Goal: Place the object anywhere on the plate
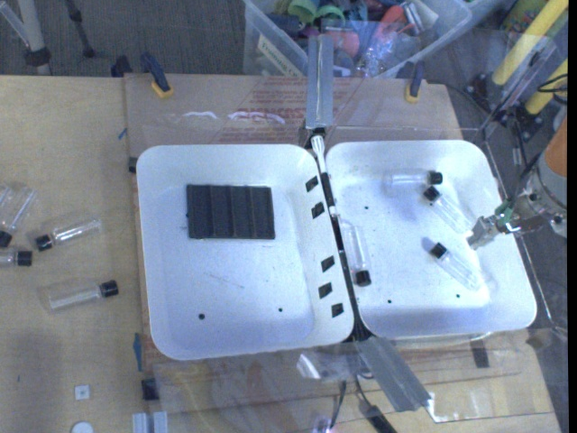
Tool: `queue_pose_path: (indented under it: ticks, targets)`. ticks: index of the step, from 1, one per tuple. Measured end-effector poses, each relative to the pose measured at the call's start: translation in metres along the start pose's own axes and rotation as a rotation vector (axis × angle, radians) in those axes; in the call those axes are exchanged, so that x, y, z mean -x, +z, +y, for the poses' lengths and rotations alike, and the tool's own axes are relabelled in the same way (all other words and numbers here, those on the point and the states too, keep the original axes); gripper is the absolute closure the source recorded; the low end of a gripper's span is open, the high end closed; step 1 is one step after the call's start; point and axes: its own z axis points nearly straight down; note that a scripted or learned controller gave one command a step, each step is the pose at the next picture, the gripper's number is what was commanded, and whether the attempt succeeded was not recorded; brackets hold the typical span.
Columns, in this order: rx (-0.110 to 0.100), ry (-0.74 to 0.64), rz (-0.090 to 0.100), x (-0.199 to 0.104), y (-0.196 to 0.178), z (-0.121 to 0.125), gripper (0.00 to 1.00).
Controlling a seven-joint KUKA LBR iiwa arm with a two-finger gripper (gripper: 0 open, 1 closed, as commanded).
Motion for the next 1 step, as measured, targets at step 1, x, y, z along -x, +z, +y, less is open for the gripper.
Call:
queue_pose_path:
  ticks: [1]
  targets:
    - [-0.001,0.554,-0.001,-0.0113,-0.1047,0.0606,1.00]
